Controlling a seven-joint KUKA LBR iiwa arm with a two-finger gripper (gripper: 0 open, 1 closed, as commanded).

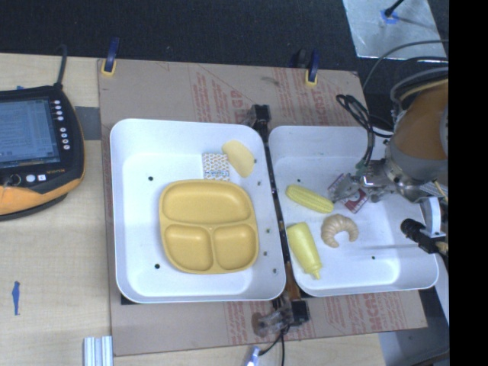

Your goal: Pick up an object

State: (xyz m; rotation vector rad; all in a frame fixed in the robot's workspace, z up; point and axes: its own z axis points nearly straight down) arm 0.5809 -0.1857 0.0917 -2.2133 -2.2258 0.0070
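My gripper [349,191] hangs low over the right bin [396,277], reaching in from the right. Just left of it lies a yellow corn cob [309,198]. A tan croissant [340,229] rests just below the gripper, apart from it. A yellow squeeze bottle [305,249] lies near the bin's left wall. A small red patch shows at the gripper's tip, and I cannot make out what it is.
The left bin [130,204] holds a yellow divided plate [207,225], a pale yellow wedge [239,158] and a small patterned card [216,167]. A tablet controller [34,147] sits on the bench at the far left. Cables run by the arm at right.
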